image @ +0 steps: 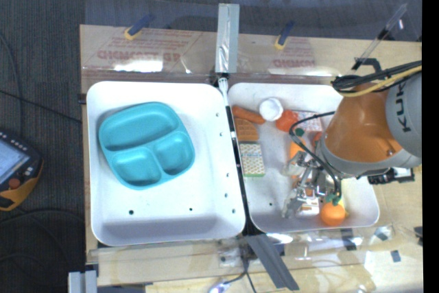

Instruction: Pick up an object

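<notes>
Here one teal tray (145,143), one orange ball (333,213), two bins (164,230).

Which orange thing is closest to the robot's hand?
The round orange fruit with the green stem, right beside the hand. The orange carrot lies farther off, along the bin's far side.

An orange ball-like fruit (333,213) lies in the near right corner of the right bin (267,213), just beside the gripper (302,199) on its right and touching the clutter at its tip. Up and left of the gripper a green-and-white flat packet (252,161) lies flat against the bin's left wall, an orange-brown piece (247,115) beyond it. A white round cap (270,108) and an orange item (287,121) sit above the gripper, well apart from it.
</notes>
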`<action>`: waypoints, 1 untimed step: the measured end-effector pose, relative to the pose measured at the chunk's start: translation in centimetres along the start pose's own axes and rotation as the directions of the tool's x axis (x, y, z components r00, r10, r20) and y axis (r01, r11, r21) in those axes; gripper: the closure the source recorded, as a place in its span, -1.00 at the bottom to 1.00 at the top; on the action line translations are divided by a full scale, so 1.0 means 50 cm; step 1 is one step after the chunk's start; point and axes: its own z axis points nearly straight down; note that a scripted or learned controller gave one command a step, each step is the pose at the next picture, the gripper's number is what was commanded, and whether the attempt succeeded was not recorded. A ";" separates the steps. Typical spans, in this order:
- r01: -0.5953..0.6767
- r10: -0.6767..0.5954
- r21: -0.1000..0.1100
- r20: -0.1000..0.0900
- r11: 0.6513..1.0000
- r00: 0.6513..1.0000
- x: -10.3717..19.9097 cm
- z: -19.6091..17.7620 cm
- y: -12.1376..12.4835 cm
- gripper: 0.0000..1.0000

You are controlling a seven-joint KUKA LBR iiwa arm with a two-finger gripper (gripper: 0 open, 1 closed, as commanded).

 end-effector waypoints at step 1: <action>0.039 -0.039 0.000 0.001 0.999 0.999 -0.122 0.003 0.064 -1.00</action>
